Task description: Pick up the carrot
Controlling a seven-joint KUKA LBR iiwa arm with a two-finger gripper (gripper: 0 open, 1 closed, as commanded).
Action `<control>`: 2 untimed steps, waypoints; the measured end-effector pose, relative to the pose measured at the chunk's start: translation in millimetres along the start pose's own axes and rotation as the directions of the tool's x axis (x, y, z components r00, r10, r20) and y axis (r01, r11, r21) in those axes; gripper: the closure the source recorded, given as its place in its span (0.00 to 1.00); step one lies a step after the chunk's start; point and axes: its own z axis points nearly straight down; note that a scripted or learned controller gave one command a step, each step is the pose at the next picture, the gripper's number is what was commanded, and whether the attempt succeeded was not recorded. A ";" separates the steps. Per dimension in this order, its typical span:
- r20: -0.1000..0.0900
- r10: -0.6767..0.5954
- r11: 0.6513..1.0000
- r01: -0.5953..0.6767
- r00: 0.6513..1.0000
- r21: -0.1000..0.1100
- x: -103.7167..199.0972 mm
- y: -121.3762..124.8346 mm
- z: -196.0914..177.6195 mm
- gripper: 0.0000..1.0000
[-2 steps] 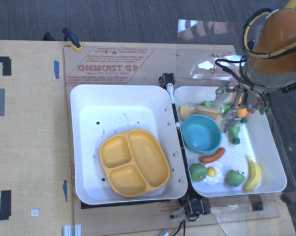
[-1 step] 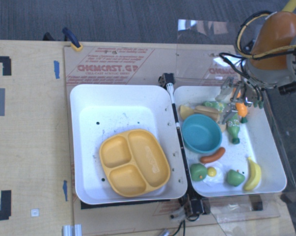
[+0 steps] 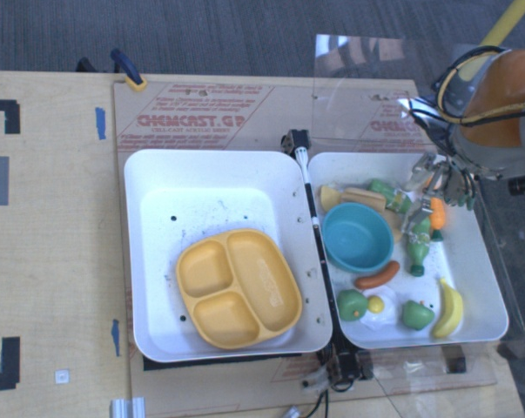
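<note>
The carrot [image 3: 437,213] is a small orange piece with a green top. It lies near the back right of the right bin [image 3: 488,277], beside the blue bowl [image 3: 358,236]. My gripper [image 3: 442,185] hangs just above and behind the carrot, reaching in from the right under the orange wrist band. Its metal tip overlaps the carrot's upper end in the view. I cannot tell whether it touches the carrot.
The right bin also holds a red sausage [image 3: 377,275], a banana [image 3: 449,308], a green pepper [image 3: 352,303], a green bottle shape [image 3: 417,255] and a bread stick [image 3: 364,197]. A yellow divided plate [image 3: 238,287] lies in the left bin [image 3: 158,190].
</note>
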 end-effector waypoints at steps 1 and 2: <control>0.017 -0.004 1.000 0.004 1.000 0.002 -3.8 0.9 -13.1 1.00; -0.012 0.157 0.988 -0.157 0.987 0.007 111.0 -18.8 -44.9 1.00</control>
